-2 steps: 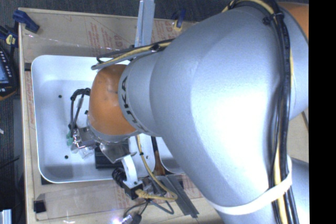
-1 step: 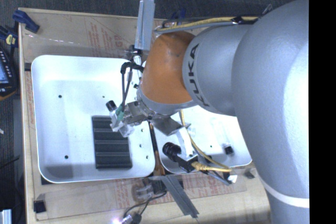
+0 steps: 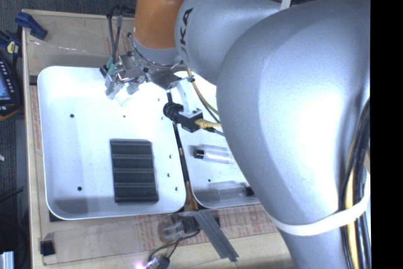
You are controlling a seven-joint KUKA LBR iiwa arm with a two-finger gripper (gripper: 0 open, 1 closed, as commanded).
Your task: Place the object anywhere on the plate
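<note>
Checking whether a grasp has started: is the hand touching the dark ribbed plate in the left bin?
Apart. The camera view shows the hand near the left bin's far end, with bare white floor between it and the dark ribbed plate.

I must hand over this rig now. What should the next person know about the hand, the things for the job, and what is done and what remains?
Hand: over the back part of the left bin, near its far edge. Whether it is open or shut cannot be told, and nothing is seen in it.
Dark ribbed plate: flat in the left bin, toward the front, with nothing on it.
Clear tubes: two lie in the right bin, partly hidden by the arm. Which thing is to be moved cannot be told.
Done: nothing is on the plate yet.
Left: pick up the thing and put it on the plate.
</note>
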